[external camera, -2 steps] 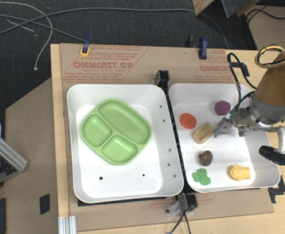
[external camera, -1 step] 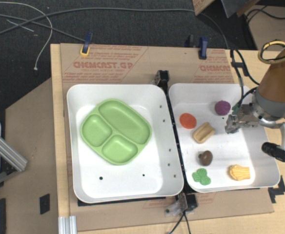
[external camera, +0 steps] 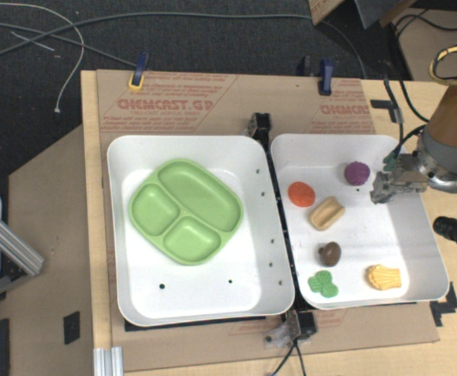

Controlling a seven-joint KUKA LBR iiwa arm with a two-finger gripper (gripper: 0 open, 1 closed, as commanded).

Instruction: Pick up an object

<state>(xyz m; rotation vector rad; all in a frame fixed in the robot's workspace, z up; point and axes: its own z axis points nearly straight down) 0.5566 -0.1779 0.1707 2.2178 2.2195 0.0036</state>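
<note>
Gripper (external camera: pixel 383 188) over right bin (external camera: pixel 416 241), beside purple ball (external camera: pixel 357 172); nothing seen held, jaw state can't tell. Pick not yet done, all left.

**Red print on the cardboard sheet**

The cardboard sheet (external camera: pixel 213 100) under the 2 white bins carries red lettering along its far edge. Above the left bin (external camera: pixel 127 233) a word in red capitals reads roughly "CHEMCAST GP", with thin red lines slanting around it. Above the right bin (external camera: pixel 416 233) the same red print appears again, partly cut off and too blurred to read in full. No other text is legible.
</note>
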